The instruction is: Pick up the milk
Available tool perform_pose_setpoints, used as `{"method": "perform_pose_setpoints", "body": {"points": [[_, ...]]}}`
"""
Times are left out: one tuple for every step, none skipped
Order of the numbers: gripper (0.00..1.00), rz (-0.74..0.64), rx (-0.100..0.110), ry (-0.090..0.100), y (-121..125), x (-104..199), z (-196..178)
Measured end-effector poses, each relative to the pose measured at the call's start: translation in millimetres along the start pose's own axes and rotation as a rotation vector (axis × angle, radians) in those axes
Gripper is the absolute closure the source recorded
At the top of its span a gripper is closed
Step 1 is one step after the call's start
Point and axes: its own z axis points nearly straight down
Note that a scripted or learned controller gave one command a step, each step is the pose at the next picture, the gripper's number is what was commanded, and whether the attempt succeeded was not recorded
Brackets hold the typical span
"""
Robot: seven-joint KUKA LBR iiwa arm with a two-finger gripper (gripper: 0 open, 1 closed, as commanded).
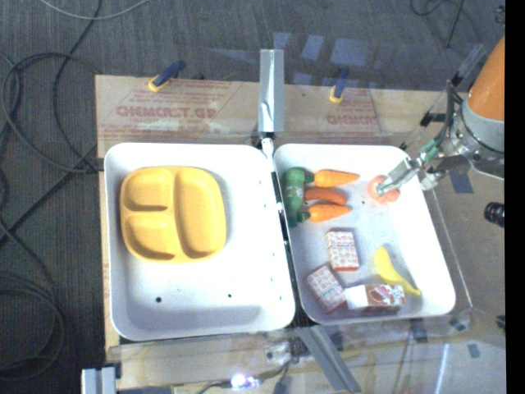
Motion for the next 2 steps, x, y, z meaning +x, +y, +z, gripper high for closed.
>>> {"method": "perform_pose_setpoints", "body": {"points": [[0.00,0.012,0.003,0.007,-43.1,78.8,139.6],[0.00,-0.277,-0.027,-0.010,-52.7,71.6,180.8]]}}
